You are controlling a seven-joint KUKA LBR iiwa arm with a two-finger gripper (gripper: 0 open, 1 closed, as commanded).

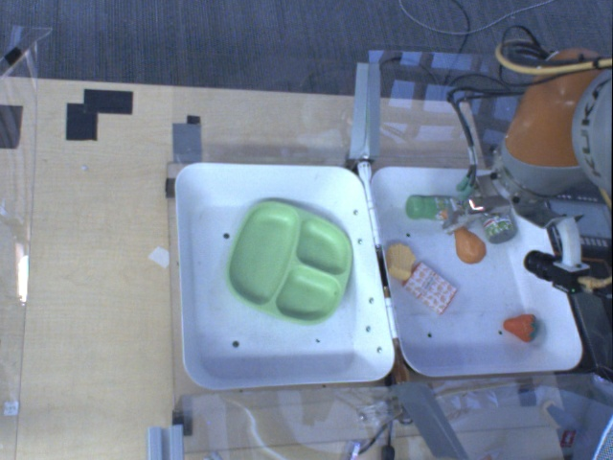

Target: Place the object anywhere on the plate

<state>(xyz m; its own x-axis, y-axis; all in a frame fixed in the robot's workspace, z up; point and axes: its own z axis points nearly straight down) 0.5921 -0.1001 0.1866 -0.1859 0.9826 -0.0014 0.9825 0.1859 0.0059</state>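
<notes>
Plate (289, 260): left bin | gripper (464, 213): above green bottle (427, 205), right bin

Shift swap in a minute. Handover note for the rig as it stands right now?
Gripper: low over the upper part of the right bin, among the items there; open or shut can't be judged from this angle, and nothing visibly held.
Green plate: three compartments, in the middle of the left bin, nothing on it.
Right bin items: green bottle and orange piece by the gripper, yellow piece, patterned pink packet, red piece near the front.
Done: nothing placed.
Left: grasp one item, carry it to the plate, release.
</notes>
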